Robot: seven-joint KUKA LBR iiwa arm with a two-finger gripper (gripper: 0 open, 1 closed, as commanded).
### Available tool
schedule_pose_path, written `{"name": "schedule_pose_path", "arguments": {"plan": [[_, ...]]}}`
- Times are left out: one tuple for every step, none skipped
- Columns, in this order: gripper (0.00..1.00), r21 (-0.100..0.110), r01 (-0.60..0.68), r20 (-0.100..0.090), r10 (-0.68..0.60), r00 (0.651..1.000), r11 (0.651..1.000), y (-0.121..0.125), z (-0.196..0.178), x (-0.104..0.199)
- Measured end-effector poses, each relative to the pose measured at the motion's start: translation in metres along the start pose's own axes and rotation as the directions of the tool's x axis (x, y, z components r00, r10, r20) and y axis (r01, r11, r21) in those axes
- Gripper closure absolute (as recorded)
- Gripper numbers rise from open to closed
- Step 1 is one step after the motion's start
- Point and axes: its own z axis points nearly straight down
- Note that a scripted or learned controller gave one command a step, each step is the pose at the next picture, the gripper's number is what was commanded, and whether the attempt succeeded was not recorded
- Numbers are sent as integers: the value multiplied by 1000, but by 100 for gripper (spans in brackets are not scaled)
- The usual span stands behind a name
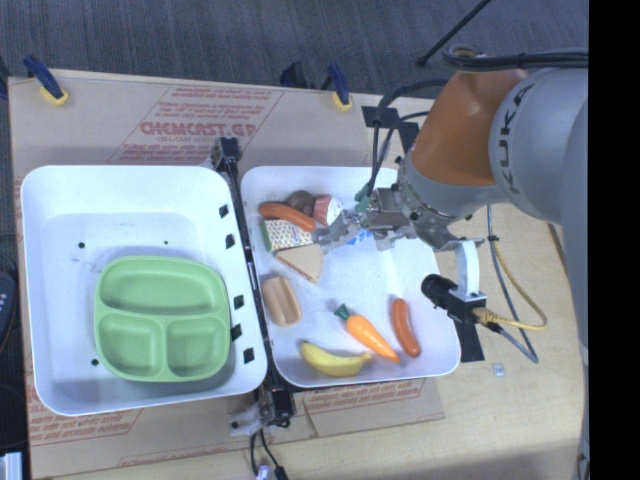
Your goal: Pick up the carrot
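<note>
**Above the right bin: approach stage, carrot not yet reached**

Over the far half of the right bin (430, 363) hangs the gripper (345, 230) of the grey arm (530, 138), its tips low above a cluster of toy foods: a sandwich wedge (300, 261), a patterned block (287, 235), a sausage (286, 214) and a reddish piece (323, 208). Whether its tips stand apart or together cannot be told from this slant. The carrot (366, 335) lies apart from it, toward the bin's near edge, orange with a green top, between a banana (332, 359) on its near-left and a second sausage (404, 327) on its right (both close beside it). A bread roll (280, 300) lies by the bin's left wall. The left bin (60, 218) bears a green divided plate (160, 316).

Judged step: positioning before the grasp. The next move calls for travel toward the near side and a descent aligned across the carrot's slim body, clear of its neighbours.

Legible writing: "KUKA" runs partly visible along the arm; "CHEMCAST GP" is printed in red on the cardboard sheet (190, 118) under the bins, with smaller lines too fine to read.
</note>
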Motion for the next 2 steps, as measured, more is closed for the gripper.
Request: {"name": "schedule_pose_path", "arguments": {"plan": [[0,2,42,-1,-42,999,999,-41,111,-15],[0,0,153,-1,-153,988,988,-66,140,-47]]}}
